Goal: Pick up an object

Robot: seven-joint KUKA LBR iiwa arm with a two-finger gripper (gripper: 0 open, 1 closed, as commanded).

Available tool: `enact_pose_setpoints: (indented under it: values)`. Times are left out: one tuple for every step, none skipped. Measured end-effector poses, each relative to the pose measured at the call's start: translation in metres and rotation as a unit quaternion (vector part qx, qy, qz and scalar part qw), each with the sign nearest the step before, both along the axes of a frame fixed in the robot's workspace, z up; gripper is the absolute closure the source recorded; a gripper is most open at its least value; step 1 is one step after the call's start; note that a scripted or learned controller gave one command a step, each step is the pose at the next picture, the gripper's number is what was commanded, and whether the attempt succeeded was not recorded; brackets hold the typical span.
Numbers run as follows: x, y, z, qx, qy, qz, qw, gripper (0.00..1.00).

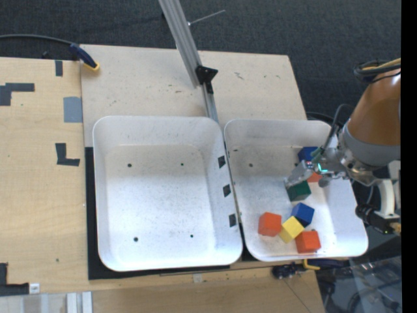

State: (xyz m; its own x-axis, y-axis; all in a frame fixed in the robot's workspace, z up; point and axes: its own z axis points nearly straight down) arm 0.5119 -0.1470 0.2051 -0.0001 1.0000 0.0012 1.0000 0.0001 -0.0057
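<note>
In the camera view, look first at the gripper [305, 175]. It hangs low inside the right bin [260, 130], and its tip sits right over the green block [299, 190], touching it or nearly so. The metal parts blur together there, so you cannot tell whether the gripper is wide, narrow or holding anything. The green block's top edge is hidden under the tip.

Just above and to the right of the green block, a blue block [307, 154] is half covered by the gripper body. A small red scrap [315, 178] just to the right of the green block is too small to name. The arm [378, 119], grey with an orange band, is cut off at the right edge, well to the right of the green block.

Below the green block lie four more pieces, close together. A second blue block [303, 212] is nearest, just below it. A yellow block [292, 229] touches that one from below. A red block [269, 224] sits down and to the left, and another red block [308, 241] is lowest, near the bin's front wall.

Far left of the green block is the left bin [98, 135]. A slanted metal pole [179, 28] with a black clamp [206, 75] runs down to the seam between the bins, up and left of the green block.
</note>
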Motion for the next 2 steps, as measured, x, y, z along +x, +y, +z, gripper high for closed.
enact_pose_setpoints:
  values:
    - [0.001, 0.0, 0.002, -0.0004, -0.002, 0.001, 1.0, 0.0]
    - [0.008, 0.006, -0.056, 0.0, 0.001, 0.001, 1.0, 0.0]
